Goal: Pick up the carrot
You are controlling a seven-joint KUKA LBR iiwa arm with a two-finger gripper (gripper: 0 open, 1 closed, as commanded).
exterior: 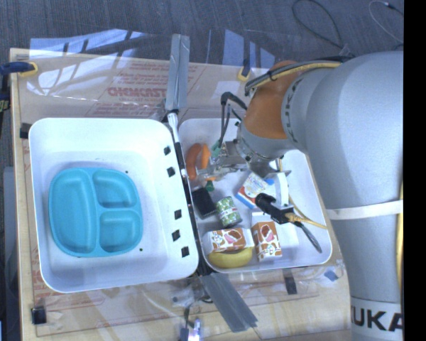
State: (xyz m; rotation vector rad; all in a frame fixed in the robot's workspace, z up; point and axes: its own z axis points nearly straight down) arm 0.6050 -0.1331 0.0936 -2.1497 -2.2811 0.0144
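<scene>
Over the right bin (314, 190), the arm's tool (214, 168) hangs just beside the carrot (196, 159), which lies unlifted at the bin's upper-left corner; its grip state cannot be told.

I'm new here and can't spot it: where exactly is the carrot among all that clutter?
Look at the right bin, the one crowded with small items. The carrot lies at its upper left corner, close to the wall between the bins, just left of the pincer. It is the only orange thing among the items there; the rest are packets, a can and a yellow banana.
</scene>
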